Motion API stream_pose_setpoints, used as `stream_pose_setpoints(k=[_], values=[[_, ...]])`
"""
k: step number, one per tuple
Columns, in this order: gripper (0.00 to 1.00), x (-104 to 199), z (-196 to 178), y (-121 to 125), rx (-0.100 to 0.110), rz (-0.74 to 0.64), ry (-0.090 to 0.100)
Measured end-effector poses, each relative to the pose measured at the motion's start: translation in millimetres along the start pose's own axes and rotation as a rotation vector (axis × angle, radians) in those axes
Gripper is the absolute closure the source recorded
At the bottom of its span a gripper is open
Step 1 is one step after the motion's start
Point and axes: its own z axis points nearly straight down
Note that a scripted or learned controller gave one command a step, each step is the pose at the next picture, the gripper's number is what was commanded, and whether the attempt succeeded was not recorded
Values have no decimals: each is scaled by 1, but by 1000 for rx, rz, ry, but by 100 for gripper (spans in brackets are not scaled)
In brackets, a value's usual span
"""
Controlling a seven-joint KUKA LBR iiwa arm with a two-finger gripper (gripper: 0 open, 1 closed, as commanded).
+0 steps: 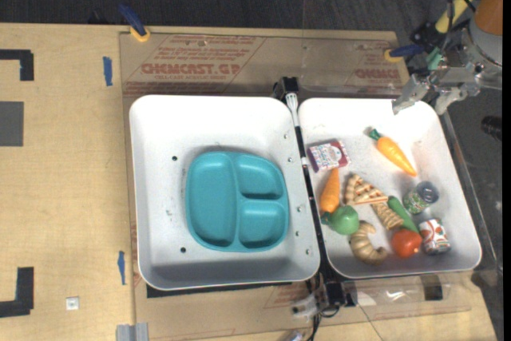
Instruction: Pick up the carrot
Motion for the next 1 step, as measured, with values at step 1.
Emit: stream_pose_setpoints(k=[1], values=[[0, 11, 153, -1, -9, -181, -3]])
